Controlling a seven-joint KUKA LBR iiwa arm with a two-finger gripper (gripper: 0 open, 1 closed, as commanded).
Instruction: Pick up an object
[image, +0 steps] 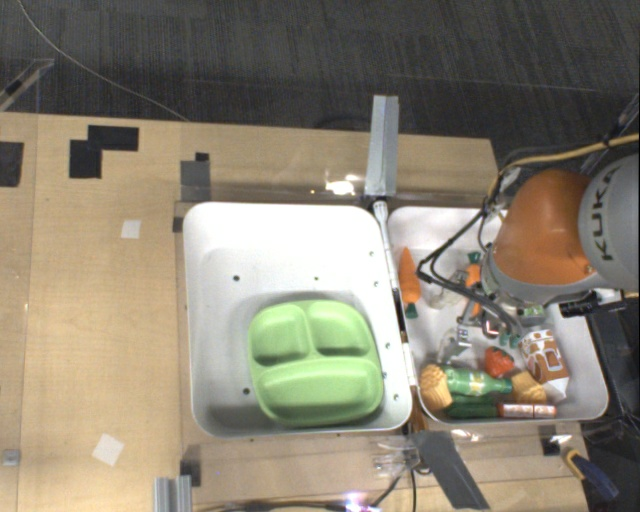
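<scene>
My gripper (468, 333) hangs low inside the right bin (440, 225), under the arm's orange band (540, 240). Just below and right of it lies a red item (498, 361). A green bottle (476, 383) lies on its side at the bin's front, with a tan waffle-like piece (433, 380) at its left end. A brown and white carton (545, 357) sits to the right. An orange carrot-like piece (407, 275) rests against the bin's left wall. Nothing visibly sits in the gripper.
The left bin (220, 250) holds a green compartment tray (315, 362). A tan sausage-like stick (525, 409) and a dark green item (468, 408) lie along the right bin's front wall. A metal post (382, 145) stands behind the bins.
</scene>
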